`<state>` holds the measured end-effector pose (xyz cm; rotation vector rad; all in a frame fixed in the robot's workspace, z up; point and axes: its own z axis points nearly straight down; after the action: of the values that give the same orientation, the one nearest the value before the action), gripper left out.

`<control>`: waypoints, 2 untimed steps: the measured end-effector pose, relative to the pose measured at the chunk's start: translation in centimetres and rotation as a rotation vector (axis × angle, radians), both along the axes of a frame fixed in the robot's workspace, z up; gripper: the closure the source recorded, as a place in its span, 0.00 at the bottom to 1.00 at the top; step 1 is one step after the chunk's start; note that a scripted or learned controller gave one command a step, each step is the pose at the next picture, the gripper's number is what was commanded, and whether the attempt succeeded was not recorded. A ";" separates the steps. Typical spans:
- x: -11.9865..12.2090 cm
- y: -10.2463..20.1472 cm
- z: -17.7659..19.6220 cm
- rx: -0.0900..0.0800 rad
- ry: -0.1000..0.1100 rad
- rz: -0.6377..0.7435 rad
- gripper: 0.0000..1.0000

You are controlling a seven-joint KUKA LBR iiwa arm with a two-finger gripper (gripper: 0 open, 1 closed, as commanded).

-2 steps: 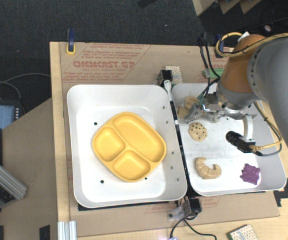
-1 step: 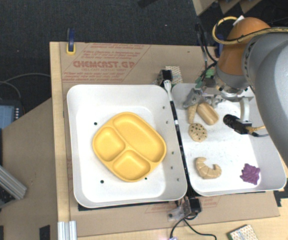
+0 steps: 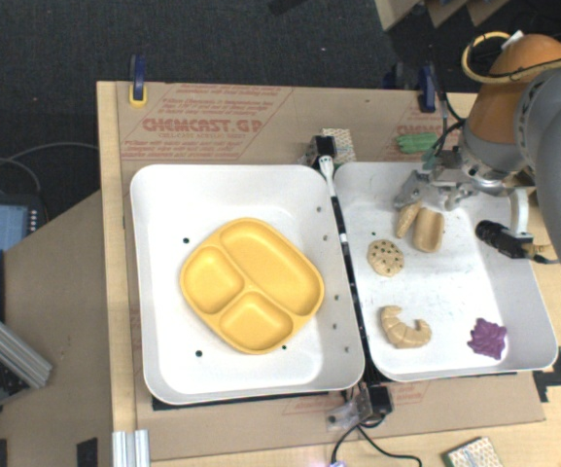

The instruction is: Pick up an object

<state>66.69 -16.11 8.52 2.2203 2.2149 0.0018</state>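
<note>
- Pastry (image 3: 405, 328) and a purple lump (image 3: 488, 339) sit nearest, at the front of the right bin (image 3: 455, 290). They're well apart, so there's room to grab either one.
- Plate (image 3: 251, 285), yellow, has the left bin (image 3: 163, 212) to itself. Looks too wide to be the pick, imo.
- Cookie (image 3: 385, 257) lies flat further back, near the divider. Probably awkward to pinch.
- Rolls (image 3: 428, 230), two tan bits side by side, are my guess for the target.
- Gripper (image 3: 432, 198) hangs just over them at the back of the right bin, likely lining up. Can't tell whether it's spread wide or pinched narrow, so I won't call anything held.
</note>
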 end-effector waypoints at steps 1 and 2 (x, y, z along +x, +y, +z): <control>0.0 -2.8 0.0 -0.001 0.000 0.001 0.00; 0.0 2.4 0.0 0.004 0.007 0.006 0.00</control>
<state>66.66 -13.73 8.51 2.2195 2.2267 -0.0015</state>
